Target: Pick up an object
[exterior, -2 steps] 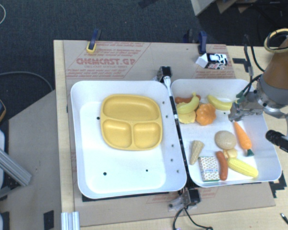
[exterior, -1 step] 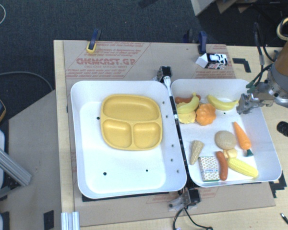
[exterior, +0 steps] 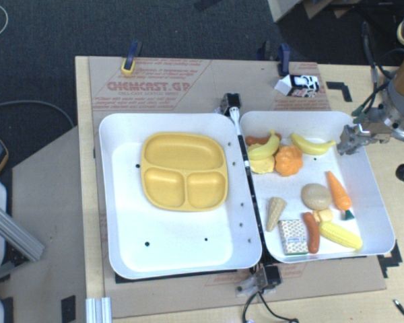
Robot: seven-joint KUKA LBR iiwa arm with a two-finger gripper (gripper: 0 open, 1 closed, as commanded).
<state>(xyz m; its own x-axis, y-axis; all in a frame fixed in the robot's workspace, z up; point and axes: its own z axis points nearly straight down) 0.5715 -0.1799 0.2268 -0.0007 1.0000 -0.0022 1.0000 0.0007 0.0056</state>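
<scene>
The left bin (exterior: 121,200) holds a yellow divided plate (exterior: 184,171) with three compartments, lying flat toward its far half. The right bin (exterior: 377,200) holds a scatter of toy food. At its far left corner a banana (exterior: 266,147) lies over a reddish piece, with an orange (exterior: 289,161) touching it on the right. A second banana (exterior: 312,144) lies just beyond, pointing toward the right rim. Farther forward, a beige potato (exterior: 316,196) sits near the middle, and a carrot (exterior: 338,192) lies just beside it on the right, tilted with its green end toward the near side. An ice-cream cone (exterior: 275,212) lies left of the potato. At the near end a small printed box (exterior: 293,236), a red sausage (exterior: 312,231) and a corn cob (exterior: 341,235) lie close together, the sausage between the other two.

The tool (exterior: 349,140) hangs at the far right rim of the right bin, over the rim's edge; whether it is released or clenched cannot be told, and nothing shows in it. The second banana is nearest, just to the tool's left; the carrot lies nearer the camera, apart from it.

Both bins rest on a cardboard-covered surface (exterior: 188,83) with red printing, held by clamps at the far edge. Dark carpet lies beyond.
</scene>
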